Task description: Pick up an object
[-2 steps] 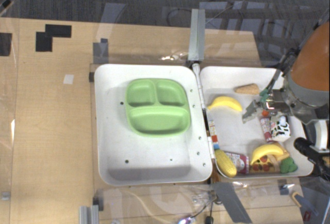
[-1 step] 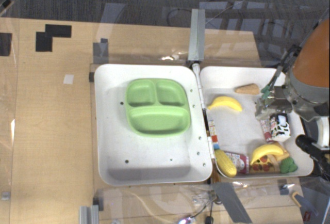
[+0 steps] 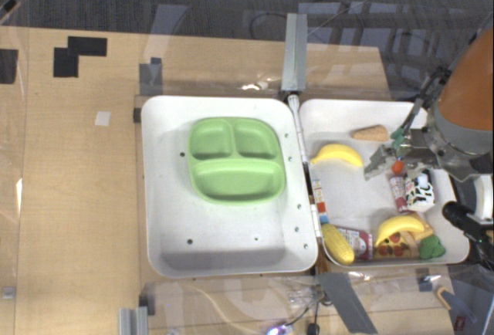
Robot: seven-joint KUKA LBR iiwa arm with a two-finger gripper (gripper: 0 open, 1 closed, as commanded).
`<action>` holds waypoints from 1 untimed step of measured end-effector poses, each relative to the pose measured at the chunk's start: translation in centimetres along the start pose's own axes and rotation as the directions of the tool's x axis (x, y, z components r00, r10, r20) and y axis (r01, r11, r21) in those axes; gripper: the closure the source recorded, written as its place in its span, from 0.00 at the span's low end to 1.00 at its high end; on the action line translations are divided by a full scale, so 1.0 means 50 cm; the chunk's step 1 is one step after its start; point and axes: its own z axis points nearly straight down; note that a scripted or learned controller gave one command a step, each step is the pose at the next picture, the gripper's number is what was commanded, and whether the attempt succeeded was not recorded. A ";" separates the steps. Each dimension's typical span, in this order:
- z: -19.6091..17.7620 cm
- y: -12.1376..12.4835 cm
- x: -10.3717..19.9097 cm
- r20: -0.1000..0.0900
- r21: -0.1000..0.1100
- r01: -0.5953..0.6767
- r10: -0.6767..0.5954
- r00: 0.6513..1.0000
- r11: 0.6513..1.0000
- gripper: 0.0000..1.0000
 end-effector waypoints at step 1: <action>0.126 0.138 -0.027 0.001 0.005 0.014 -0.014 1.000 1.000 0.00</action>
